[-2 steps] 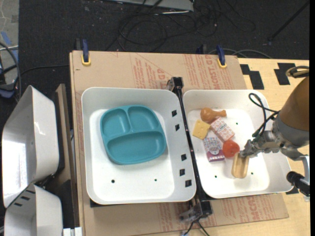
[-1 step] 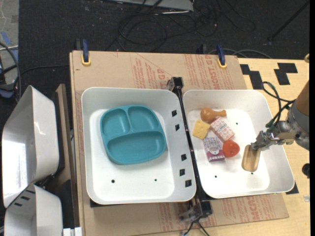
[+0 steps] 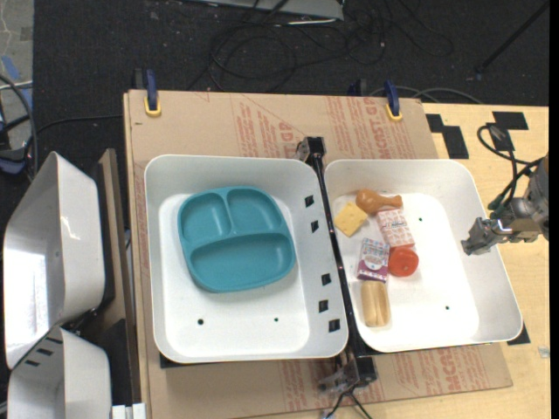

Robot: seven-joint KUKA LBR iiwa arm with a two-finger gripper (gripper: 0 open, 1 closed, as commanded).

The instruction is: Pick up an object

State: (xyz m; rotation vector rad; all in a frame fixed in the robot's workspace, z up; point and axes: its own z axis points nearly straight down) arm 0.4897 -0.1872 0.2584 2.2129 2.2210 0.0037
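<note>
The right bin (image 3: 454,321) holds several small things in its left half: a yellow cheese wedge (image 3: 350,219), a brown chicken drumstick (image 3: 377,201), a pink-and-white packet (image 3: 395,229), a red tomato (image 3: 403,261), a purple-and-white packet (image 3: 373,259) and a tan bread roll (image 3: 375,303). My gripper (image 3: 480,236) hangs at the bin's right rim, well to the right of these things, with nothing seen in it.
The left bin (image 3: 166,321) holds a teal divided plate (image 3: 236,237). A black divider (image 3: 330,260) runs between the bins. Both stand on a cardboard sheet (image 3: 262,116) held by clamps. White containers (image 3: 48,260) stand at the far left; cables lie on the floor behind.
</note>
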